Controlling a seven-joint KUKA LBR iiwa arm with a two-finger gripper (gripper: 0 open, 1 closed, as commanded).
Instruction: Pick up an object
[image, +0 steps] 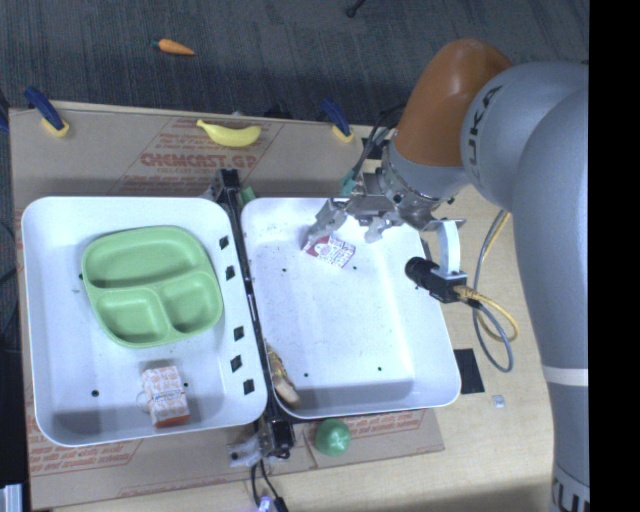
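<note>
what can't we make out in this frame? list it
- Gripper: the wrist hides the fingertips in the camera view; whether it grips the small red-and-white packet below it can't be told.
- Packet print: too small to read.
- Small box in the left bin: label blurred.
- Item at the right bin's lower-left corner: partly hidden by the rim, identity unclear.
- Arm: cut off at the right edge.

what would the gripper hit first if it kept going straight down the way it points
Most likely the small red-and-white packet just below the gripper in the right bin; depth is hard to judge here.
</note>
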